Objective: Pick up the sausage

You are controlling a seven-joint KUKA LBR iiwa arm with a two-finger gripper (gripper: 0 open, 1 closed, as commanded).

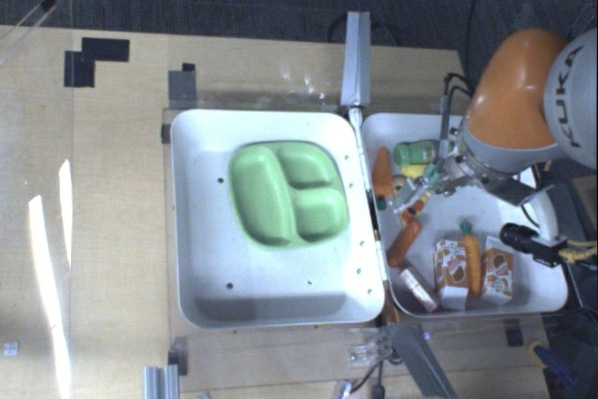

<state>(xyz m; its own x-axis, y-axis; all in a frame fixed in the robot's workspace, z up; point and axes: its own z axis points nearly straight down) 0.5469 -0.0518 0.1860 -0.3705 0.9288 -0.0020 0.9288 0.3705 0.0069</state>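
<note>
The sausage [404,242], a reddish-brown stick, lies slantwise near the left wall of the right bin [551,296]. My gripper [417,197] hangs just above the sausage's upper end, reaching in from the right under the arm's orange band [514,103]. Nothing shows whether it touches the sausage. An orange carrot-like piece [382,175] lies to the left of the gripper, against the bin wall.
A green can [415,151] and a yellow item [417,171] sit behind the gripper. Two small cartons [451,268] [498,274] with an orange stick [472,259] between them lie at the front. A green divided plate [288,192] rests in the left bin [201,294].
</note>
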